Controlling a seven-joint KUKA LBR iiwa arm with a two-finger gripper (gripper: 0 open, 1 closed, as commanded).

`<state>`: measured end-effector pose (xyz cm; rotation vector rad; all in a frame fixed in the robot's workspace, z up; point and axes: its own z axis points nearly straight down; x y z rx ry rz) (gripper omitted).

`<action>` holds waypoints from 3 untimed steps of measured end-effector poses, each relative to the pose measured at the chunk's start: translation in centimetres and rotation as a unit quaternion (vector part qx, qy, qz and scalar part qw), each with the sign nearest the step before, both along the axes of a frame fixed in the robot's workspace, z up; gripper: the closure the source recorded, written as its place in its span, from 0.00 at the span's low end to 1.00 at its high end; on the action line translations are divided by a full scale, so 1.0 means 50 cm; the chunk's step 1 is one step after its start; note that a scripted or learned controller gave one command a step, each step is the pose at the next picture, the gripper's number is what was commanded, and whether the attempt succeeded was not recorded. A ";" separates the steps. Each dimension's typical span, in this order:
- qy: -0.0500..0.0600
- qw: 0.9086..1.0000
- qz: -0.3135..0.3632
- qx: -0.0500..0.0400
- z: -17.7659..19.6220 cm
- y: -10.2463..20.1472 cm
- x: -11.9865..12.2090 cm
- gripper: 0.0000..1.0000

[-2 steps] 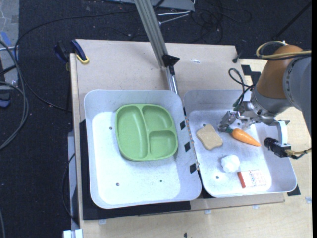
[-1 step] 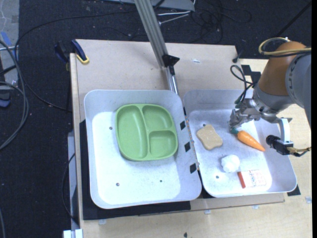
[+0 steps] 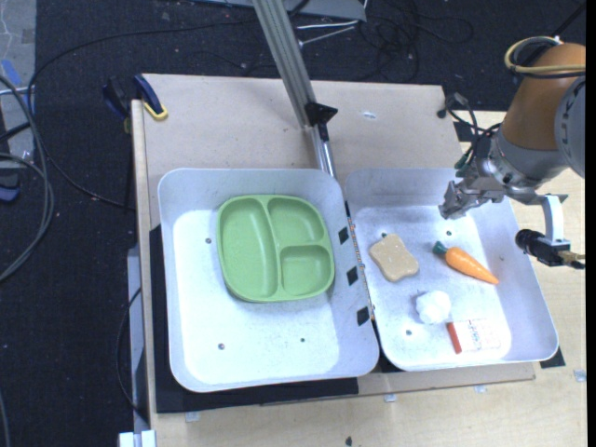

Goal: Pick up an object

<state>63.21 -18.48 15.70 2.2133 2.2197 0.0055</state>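
Spanning the counter (image 3: 233,119), two white bins were seen: a green divided plate (image 3: 277,248) in the left, and toast slice (image 3: 394,258), carrot (image 3: 468,264) and white ball (image 3: 432,305) ungrasped in the right. Nothing was held by the claw (image 3: 453,203); its opening could not be told.

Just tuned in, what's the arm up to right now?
The gripper hangs over the far part of the right bin, above the carrot, with nothing visibly held. Toast slice, white ball and small packet lie in that bin. The green divided plate sits in the left bin.
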 end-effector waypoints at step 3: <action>0.004 1.000 0.003 0.003 0.146 0.230 -0.006 1.00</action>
